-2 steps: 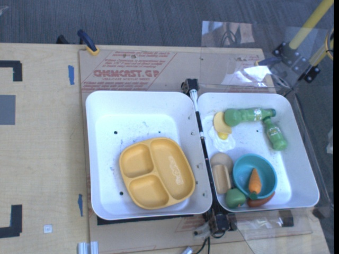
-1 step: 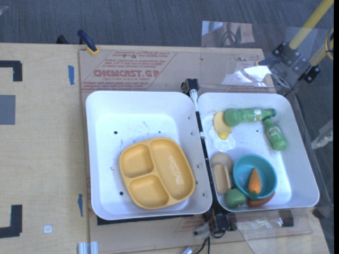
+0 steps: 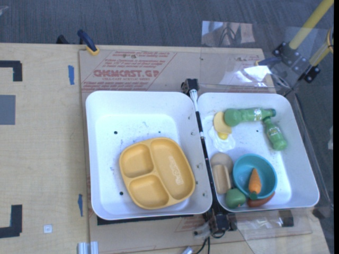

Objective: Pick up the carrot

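A small orange carrot (image 3: 255,181) lies inside a blue bowl (image 3: 254,175) in the front part of the right bin (image 3: 299,142). The carrot points away from the bin's front edge, its thick end near the bowl's front rim.
The left bin (image 3: 106,115) holds a yellow divided plate (image 3: 156,172). In the right bin lie a large green bottle (image 3: 247,115), a small green bottle (image 3: 275,135), a fried egg (image 3: 222,127), a bread roll (image 3: 221,174) and a green round fruit (image 3: 235,197). A red piece peeks from under the bowl.
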Robot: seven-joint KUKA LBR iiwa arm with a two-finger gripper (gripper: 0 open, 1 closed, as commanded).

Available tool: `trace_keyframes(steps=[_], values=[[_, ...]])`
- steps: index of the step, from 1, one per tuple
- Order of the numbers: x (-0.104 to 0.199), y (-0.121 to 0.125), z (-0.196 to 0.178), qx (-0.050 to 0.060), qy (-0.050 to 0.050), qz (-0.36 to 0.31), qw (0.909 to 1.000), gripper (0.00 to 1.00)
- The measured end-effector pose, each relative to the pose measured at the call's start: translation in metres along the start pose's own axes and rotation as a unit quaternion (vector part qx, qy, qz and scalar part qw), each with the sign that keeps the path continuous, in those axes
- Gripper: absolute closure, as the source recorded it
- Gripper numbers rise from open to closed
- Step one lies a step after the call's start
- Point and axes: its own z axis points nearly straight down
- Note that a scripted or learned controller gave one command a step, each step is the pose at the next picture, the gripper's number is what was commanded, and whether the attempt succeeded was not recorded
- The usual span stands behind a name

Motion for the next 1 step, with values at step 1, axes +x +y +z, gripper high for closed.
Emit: trace_keyframes(steps=[1], values=[[0.0,0.0001,0.0006,-0.001,0.0,0.0,1.0,0.0]])
